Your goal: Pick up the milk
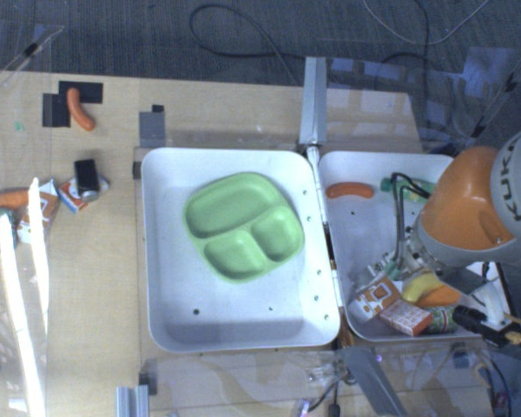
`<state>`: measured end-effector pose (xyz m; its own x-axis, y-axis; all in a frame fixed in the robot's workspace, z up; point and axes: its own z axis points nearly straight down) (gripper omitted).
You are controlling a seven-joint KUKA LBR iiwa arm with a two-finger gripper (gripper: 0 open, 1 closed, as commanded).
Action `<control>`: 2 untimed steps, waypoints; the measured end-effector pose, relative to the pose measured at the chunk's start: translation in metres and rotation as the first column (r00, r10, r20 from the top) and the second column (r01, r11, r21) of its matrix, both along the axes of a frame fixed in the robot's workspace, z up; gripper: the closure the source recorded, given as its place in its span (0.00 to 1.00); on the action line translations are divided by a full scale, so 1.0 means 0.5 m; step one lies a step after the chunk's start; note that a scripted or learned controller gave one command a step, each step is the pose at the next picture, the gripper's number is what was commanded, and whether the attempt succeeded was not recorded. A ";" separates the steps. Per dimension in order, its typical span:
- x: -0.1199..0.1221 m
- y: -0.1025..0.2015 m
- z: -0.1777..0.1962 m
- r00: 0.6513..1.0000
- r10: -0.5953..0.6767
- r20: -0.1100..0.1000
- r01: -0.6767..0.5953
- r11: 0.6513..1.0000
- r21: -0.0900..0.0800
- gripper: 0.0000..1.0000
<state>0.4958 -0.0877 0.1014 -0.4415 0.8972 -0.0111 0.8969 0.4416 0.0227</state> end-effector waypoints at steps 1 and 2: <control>-0.014 -0.047 0.201 0.991 -0.132 -0.018 0.132 0.991 0.000 0.00; -0.006 -0.015 -0.008 0.998 0.057 -0.021 -0.057 0.998 0.000 0.00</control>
